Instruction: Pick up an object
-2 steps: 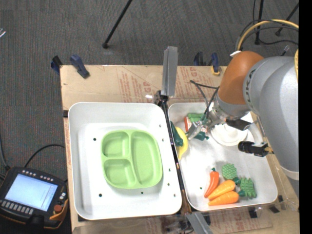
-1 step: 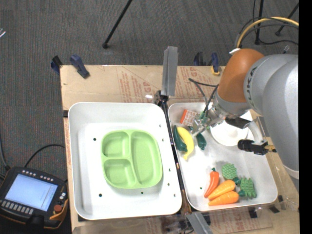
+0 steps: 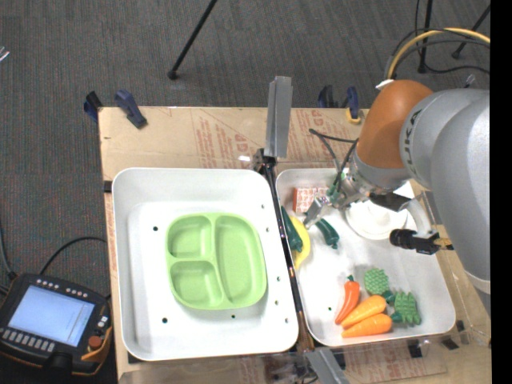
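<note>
Sitting at the far left, off the bench, is a teach pendant (image 3: pixel 50 318) with a lit screen. The left bin (image 3: pixel 128 214) holds a green divided plate (image 3: pixel 216 260). In the right bin (image 3: pixel 438 290), a yellow banana (image 3: pixel 301 240) lies against the left wall, with a small dark green piece (image 3: pixel 327 231) just beside it and a patterned box (image 3: pixel 308 198) behind. The gripper (image 3: pixel 324 204) hangs above these; I cannot tell its state. Toy carrots (image 3: pixel 366 313) lie near the front, green pieces touching them.
</note>
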You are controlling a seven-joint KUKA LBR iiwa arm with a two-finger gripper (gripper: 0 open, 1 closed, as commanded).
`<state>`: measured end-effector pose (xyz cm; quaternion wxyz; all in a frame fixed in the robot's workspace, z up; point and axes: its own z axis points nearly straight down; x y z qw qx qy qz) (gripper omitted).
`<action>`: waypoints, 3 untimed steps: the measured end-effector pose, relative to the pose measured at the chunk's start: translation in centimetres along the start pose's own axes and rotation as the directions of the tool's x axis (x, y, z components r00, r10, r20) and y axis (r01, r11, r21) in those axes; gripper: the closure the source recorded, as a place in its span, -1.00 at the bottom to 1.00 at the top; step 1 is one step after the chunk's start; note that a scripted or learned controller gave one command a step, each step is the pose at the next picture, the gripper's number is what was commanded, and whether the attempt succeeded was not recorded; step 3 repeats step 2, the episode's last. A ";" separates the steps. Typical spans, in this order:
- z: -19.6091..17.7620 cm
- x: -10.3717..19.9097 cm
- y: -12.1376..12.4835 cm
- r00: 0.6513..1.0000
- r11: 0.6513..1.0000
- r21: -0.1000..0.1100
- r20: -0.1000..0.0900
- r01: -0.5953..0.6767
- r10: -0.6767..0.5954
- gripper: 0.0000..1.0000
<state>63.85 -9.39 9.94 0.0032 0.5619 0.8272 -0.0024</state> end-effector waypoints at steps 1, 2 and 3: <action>1.3 1.3 -7.3 0.999 0.999 0.003 -0.011 0.054 -0.054 -1.00; 1.2 -1.2 0.1 1.000 1.000 0.000 -0.009 0.010 -0.010 -1.00; 1.2 -1.2 0.1 1.000 1.000 0.000 -0.009 0.010 -0.010 -1.00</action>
